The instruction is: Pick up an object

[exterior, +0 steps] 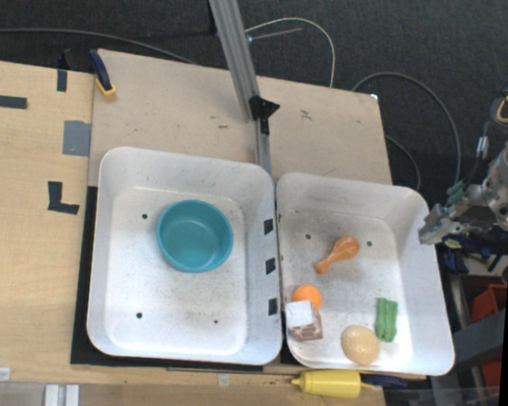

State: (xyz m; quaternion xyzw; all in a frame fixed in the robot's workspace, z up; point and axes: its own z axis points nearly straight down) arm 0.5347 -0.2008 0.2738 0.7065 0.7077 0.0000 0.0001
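The right bin point(417, 256) holds an orange drumstick-shaped toy point(338, 254), a small orange ball point(308, 294), a white and brown packet point(303, 320), a beige egg-shaped object point(360, 344) and a green piece point(386, 319). A teal bowl point(195, 235) sits in the left bin point(112, 256). My gripper point(439, 225) hangs over the right bin's right rim, well apart from every object, with nothing seen in it.
A yellow bottle point(331, 383) lies on the bench just outside the right bin's front edge. A grey pole point(241, 46) slants down to the gap between the bins at the back. Cables run across the dark floor behind the bench.
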